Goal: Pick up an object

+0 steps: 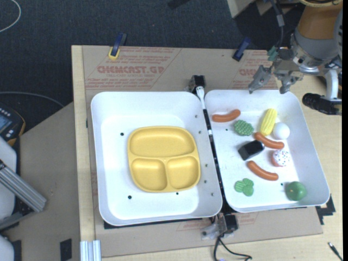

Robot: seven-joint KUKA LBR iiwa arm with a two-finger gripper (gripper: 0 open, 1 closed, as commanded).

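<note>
Camera view: we find the claw (pixel 271 84) open and holding nothing, poised over the far rim of the right bin (pixel 312 145). Just below it lie a sausage (pixel 225 115) and a corn cob (pixel 267 121). We judge the approach step in hand; next, descend over one item and close.

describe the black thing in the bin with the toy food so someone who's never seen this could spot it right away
Look at the right-hand white bin, the one scattered with small toy foods. Near its middle lies a small black block, tilted, beside a sausage and below a green leafy piece. It is the only black, boxy item there.
</note>
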